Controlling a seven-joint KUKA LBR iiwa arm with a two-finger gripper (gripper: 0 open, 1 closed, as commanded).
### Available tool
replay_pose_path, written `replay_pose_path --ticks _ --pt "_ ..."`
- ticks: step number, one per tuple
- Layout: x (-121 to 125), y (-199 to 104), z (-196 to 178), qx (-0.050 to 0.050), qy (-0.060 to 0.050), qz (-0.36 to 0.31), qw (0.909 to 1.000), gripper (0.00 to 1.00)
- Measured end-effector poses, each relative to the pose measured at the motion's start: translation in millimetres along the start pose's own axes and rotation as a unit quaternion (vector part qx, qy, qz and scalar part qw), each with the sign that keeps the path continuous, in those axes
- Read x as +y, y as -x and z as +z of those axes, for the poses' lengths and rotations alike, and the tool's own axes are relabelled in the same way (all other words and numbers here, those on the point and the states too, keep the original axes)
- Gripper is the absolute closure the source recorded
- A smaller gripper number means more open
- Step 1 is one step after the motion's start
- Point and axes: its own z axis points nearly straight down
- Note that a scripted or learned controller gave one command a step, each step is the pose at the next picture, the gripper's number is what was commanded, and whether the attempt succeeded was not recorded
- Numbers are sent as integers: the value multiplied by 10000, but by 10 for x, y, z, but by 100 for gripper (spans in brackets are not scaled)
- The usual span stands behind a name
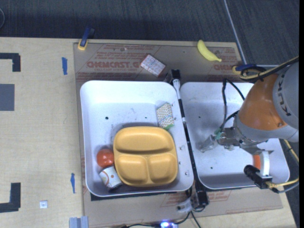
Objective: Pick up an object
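Camera view, from the largest thing down: the bench (33, 127) carries two white bins, the left bin (95, 99) and the right bin (209, 175), set side by side. The grey arm (266, 113), with its orange band, leans in from the right and covers much of the right bin. Biggest among the loose things is the yellow divided tray (145, 155), lying flat in the left bin's near half with its long side running left to right. Against its left edge sit an orange ball (104, 156) and, just below that, a small white-and-orange cup (110, 176) on its side. A patterned packet (165, 115) stands near the tray's upper right corner. The gripper (209, 143) hangs low over the floor of the right bin, pointing toward the divider between the bins; whether it is spread or pressed together I cannot tell, and nothing is visibly caught in it. Every candidate object lies to the gripper's left, across that divider. The packet and the tray's right rim look nearest, so I judge the next move must cross over leftward.
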Motion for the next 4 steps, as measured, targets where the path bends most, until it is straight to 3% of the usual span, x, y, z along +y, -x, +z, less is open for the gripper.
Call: replay_pose_path --ticks 1,2,3,4 --pt "-278 -38 -1 -3 6 2 10000 0" --pt "-285 409 2 -9 3 9 10000 0" --pt "-283 77 2 0 -3 -1 10000 0" --pt "-281 -55 2 -3 -2 3 10000 0"
